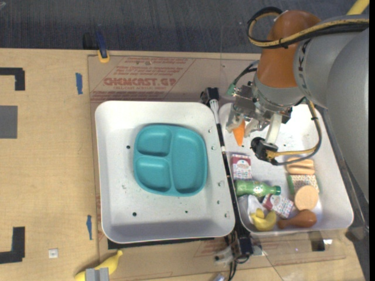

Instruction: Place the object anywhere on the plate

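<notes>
Look to the right bin point(343, 206): your pincer point(239, 126) hangs over its upper left corner, just beside the divide between the two bins, with the grey arm point(334, 51) and its orange band point(284, 45) reaching in from the right. An orange, carrot-like piece point(238, 133) sits at the fingertips, pointing downward, and it looks to be pinched between the fingers, so the pincer appears closed on it; whether it is lifted clear of the bin floor you cannot tell from this angle. The teal plate point(171, 158), with its three compartments, lies in the middle of the left bin point(111, 174), well apart from the carrot piece. Lower in the right bin you have a small pink carton point(241, 167), a green bottle point(256, 188) lying on its side, a banana point(263, 220), a round tan biscuit-like disc point(306, 198) and a brown piece point(299, 219) near the front wall. On the bench point(47, 157), a yellow item point(104, 264) lies outside the bins near the front edge
</notes>
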You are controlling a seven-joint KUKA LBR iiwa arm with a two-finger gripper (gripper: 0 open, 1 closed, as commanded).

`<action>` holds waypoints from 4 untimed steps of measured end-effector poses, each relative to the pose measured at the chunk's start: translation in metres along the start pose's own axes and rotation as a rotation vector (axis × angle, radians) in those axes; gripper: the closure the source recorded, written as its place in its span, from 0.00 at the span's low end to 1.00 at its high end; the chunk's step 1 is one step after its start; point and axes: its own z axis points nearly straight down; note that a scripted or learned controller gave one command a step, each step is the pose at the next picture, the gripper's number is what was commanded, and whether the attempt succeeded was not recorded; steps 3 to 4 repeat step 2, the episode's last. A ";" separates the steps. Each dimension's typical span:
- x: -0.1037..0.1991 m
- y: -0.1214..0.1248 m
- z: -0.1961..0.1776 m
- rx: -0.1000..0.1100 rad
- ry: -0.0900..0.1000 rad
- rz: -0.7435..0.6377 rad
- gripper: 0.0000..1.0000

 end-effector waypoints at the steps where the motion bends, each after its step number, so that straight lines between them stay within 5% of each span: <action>1: 0.067 -0.070 0.001 0.005 -0.002 0.263 1.00; 2: 0.066 -0.069 0.001 0.004 -0.004 0.264 0.00; 4: 0.066 -0.069 0.001 0.004 -0.004 0.264 0.00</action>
